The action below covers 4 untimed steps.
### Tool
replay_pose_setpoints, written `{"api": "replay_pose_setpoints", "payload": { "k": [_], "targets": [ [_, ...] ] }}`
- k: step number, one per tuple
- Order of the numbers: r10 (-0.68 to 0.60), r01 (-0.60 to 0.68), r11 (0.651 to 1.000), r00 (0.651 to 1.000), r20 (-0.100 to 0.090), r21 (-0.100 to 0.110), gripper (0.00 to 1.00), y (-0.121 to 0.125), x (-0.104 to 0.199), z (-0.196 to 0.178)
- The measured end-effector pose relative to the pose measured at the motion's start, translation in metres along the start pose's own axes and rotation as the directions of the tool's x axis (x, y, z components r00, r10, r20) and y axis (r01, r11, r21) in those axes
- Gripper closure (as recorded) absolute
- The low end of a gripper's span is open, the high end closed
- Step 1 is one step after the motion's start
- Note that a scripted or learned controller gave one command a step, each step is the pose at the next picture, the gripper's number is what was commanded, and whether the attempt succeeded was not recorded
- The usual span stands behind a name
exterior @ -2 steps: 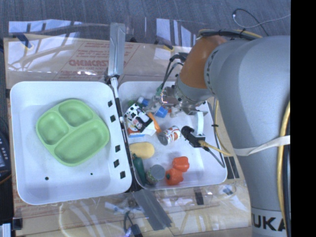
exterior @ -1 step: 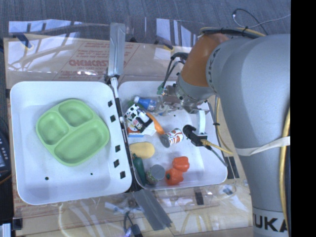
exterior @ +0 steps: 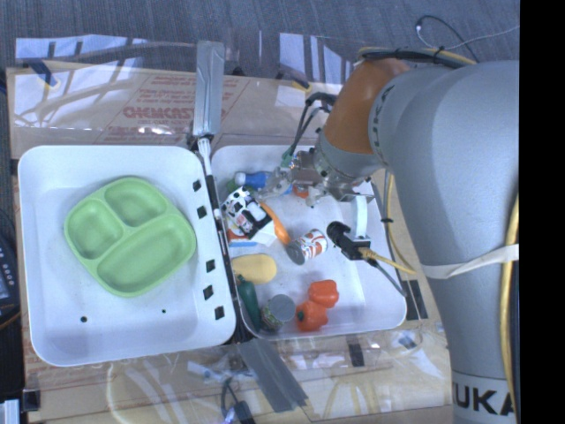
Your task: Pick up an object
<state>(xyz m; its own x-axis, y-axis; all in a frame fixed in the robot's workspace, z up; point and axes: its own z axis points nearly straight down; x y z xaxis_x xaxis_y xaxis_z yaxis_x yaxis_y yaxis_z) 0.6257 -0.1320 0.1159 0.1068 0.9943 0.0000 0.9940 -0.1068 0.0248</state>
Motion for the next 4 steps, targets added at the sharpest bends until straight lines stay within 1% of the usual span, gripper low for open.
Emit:
{"api": "replay_pose_setpoints", "payload": {
  "k": [1,2,3,4],
  "targets": [
    [-0.176,0.177,0.984,0.984,-0.004,0.025,0.00,0.016,-0.044,-0.083],
    [-0.109,0.109,0.994,0.994,-0.002,0.026,0.00,0.038,-0.055,0.025],
    [-0.117,0.117,0.993,0.993,-0.002,0.028,1.00,0.038,-0.053,0.015],
    [-0.184,0.184,0.983,0.983,-0.005,0.021,1.00,0.032,0.026,-0.083]
  ]
}}
